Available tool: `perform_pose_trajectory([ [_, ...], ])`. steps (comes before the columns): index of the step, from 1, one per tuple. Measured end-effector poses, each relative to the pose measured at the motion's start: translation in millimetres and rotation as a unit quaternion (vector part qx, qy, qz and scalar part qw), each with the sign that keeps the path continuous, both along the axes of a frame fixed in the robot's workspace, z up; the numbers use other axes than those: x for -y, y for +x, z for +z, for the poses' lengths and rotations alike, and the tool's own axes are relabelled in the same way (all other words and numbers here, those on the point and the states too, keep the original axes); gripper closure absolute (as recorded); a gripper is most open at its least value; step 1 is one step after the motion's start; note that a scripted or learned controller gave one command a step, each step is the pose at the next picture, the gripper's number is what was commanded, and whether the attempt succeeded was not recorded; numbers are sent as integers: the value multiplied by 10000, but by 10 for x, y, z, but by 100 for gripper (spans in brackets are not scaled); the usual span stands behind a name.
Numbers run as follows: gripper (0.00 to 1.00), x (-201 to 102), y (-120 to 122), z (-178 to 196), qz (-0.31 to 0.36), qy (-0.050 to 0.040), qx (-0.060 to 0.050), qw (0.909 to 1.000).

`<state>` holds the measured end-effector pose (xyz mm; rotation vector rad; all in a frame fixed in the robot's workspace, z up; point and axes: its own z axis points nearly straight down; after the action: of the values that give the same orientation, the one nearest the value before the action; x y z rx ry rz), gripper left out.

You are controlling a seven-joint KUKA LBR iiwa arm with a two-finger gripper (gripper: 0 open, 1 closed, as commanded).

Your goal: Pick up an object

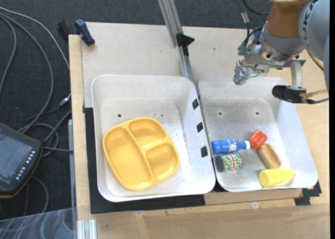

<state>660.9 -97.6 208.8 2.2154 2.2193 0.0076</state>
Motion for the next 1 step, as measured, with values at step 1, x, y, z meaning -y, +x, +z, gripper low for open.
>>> perform_pose_trajectory([
  [1, 100, 1, -82, 521, -1, 0, 0, 10000],
])
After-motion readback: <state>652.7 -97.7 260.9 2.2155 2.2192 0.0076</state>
